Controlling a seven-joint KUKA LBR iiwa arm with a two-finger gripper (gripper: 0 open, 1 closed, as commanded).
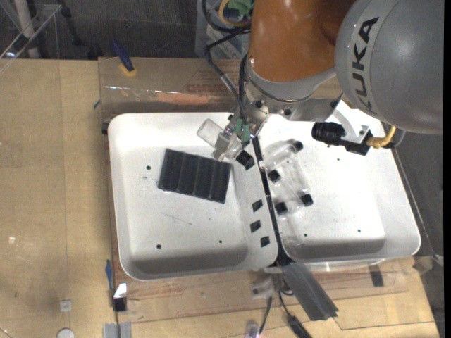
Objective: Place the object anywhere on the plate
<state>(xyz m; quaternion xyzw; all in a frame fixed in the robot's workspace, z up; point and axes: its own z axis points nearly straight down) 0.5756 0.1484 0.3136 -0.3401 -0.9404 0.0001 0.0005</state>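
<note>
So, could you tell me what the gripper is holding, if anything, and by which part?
It cannot be told: the gripper hangs beside the dark plate in the left bin, with nothing clearly held.

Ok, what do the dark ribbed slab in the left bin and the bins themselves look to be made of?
The dark ribbed slab looks like matte black plastic or rubber: flat, no glare, with parallel grooves across its top; the view leaves it open which. The left bin and right bin look like moulded white plastic with a semi-gloss finish: rounded corners, soft lipped rims and faint sheen on the walls.
</note>
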